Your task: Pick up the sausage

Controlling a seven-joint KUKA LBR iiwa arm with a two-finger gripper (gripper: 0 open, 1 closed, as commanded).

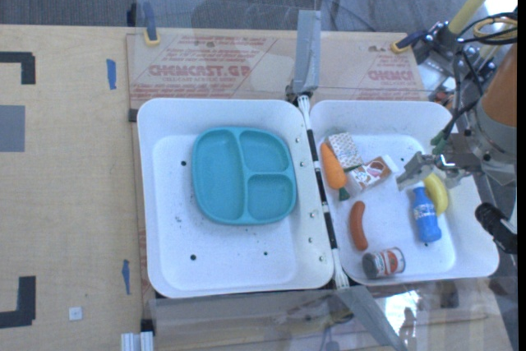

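Two white bins sit side by side; the right bin (468,263) serves as the landmark for this entry. Sausage (358,224), reddish-brown and slim, lies flat on that bin's floor in its lower-left part, long axis running roughly toward and away from the near rim, apart from its neighbours. Just above it, toward the far rim: an orange carrot (332,166), a small patterned packet (345,149) and a red-and-white carton (370,173). Below it, by the near rim, a small can (384,262) on its side. To its right, mid-bin, a blue bottle (426,215) with a yellow banana (437,194) touching its upper end. Gripper (416,170) hangs over the right-centre of the bin, above the bottle's top end, well to the right of the sausage and somewhat farther back. Nothing is visible between its fingers; whether they are spread or closed cannot be made out at this angle. The left bin (156,201) holds a teal divided plate (244,175), irrelevant to the pick. Judgement: the step in hand is the approach, grasp not yet made, sausage untouched. Next move calls for travel leftward and toward the near rim until centred over the sausage's middle, wrist turned so the fingers straddle its narrow width, then a straight descent. Clearance looks adequate on both long sides; the can and the carton at either end are the nearest things to avoid.
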